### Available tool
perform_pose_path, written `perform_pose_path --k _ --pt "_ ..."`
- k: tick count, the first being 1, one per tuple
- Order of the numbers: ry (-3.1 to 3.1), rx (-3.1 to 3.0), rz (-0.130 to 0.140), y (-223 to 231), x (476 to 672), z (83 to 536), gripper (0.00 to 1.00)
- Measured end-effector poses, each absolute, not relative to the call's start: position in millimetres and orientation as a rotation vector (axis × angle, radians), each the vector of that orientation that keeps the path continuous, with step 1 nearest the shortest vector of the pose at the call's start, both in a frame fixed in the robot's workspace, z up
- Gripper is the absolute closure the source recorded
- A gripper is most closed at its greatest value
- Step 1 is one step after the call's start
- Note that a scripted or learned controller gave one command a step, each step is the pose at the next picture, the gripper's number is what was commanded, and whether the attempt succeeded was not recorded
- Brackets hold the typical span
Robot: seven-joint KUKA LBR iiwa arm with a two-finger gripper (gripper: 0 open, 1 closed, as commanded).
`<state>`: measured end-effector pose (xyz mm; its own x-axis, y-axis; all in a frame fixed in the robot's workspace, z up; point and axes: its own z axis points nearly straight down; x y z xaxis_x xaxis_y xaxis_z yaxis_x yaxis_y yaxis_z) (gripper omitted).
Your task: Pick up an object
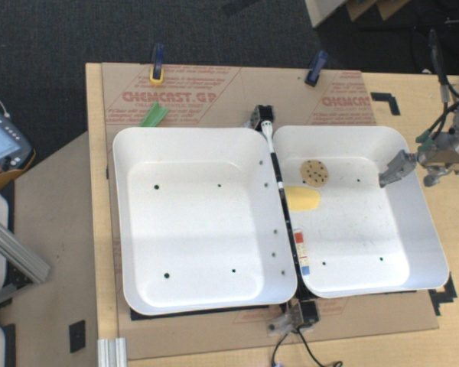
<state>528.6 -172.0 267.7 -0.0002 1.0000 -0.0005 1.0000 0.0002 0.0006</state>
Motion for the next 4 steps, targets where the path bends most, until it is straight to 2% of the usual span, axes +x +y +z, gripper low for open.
perform_pose_path --k 1,2,3,4 --pt "2.226 2.208 0.012 -93.4 487.0 348.3 0.0" --pt "2.197 2.215 0.01 -189.7 478.7 487.3 0.0" --pt "2.209 2.217 0.003 -225.4 479.3 539.3 0.0" --pt "2.237 2.201 0.007 -93.9 536.4 534.7 0.0"
